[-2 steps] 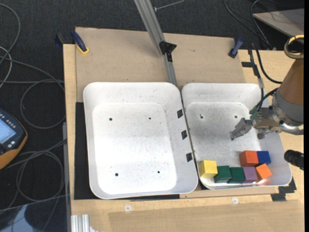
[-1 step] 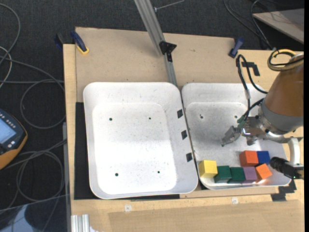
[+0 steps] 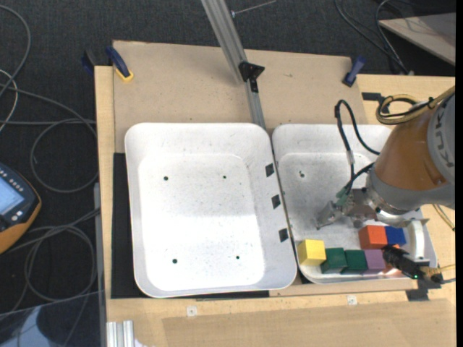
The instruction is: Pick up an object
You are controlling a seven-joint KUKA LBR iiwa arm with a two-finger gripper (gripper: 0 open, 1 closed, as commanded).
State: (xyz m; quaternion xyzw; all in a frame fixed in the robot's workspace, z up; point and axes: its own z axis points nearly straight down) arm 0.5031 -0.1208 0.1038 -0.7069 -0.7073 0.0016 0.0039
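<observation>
Several small blocks lie along the front edge of the right bin (image 3: 311, 157): a yellow block (image 3: 312, 250), two green blocks (image 3: 334, 259) (image 3: 356, 260), a purple block (image 3: 375, 259), an orange block (image 3: 375, 234) and a blue block (image 3: 396, 235). My gripper (image 3: 334, 212) hangs low over the middle of the right bin, just behind and left of the orange block and above the green ones. The wrist covers part of the bin floor behind the blocks. Nothing is visibly held.
The left bin (image 3: 145, 194) sits beside the right one, with a divider edge and black clips (image 3: 275, 201) between them. A slanted metal rail (image 3: 231, 42) rises at the back. Cables (image 3: 354, 143) trail from the arm over the right bin's rear.
</observation>
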